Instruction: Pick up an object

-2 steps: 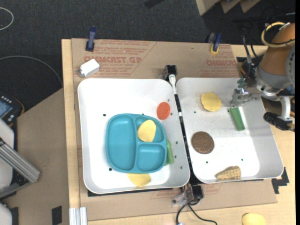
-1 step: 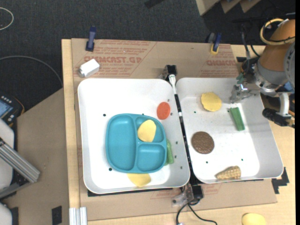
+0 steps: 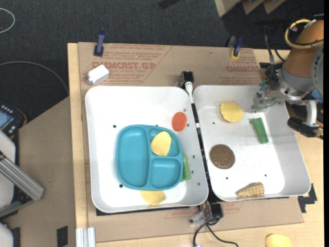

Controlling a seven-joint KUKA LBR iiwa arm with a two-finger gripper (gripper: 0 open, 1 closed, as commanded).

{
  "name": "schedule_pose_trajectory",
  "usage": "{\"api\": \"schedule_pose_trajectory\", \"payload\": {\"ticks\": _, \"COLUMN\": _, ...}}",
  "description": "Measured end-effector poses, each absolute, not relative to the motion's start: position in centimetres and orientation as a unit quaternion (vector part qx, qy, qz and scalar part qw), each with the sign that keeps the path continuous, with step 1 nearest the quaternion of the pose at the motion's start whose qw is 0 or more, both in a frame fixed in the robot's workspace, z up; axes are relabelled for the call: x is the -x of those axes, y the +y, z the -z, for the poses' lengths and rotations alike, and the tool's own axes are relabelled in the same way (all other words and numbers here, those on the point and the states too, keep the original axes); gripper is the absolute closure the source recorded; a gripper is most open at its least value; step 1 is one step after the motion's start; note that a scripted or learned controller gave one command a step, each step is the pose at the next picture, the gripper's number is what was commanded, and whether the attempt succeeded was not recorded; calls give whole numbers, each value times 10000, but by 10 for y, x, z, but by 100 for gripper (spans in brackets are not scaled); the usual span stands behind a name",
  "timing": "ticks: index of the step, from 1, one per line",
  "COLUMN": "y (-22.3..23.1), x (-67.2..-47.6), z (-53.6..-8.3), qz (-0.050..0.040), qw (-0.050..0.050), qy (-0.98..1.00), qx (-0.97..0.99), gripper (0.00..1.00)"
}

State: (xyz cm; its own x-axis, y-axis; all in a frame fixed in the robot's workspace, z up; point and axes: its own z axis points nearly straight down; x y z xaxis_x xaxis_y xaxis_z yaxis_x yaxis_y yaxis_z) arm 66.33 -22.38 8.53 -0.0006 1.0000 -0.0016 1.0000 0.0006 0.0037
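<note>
We see gripper (image 3: 262, 101) low just beside yellow disc (image 3: 232, 112), grasp unclear; nothing lifted, pick not done.

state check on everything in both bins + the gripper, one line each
gripper: over the right bin's far edge, nothing seen between its fingers
yellow disc: flat in the right bin
green stick: flat, beside the gripper
brown cookie: flat
waffle cone: on its side
blue tray: upright in the left bin
yellow piece: in a tray compartment
orange disc: on the bin floor
</note>
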Motion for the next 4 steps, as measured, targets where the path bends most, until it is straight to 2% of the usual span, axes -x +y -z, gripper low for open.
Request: {"api": "schedule_pose_trajectory", "payload": {"ticks": 4, "y": -223, "x": -667, "z": -85, "qz": -1, "qw": 18, "qy": 7077, "qx": -7065, "gripper": 100}}
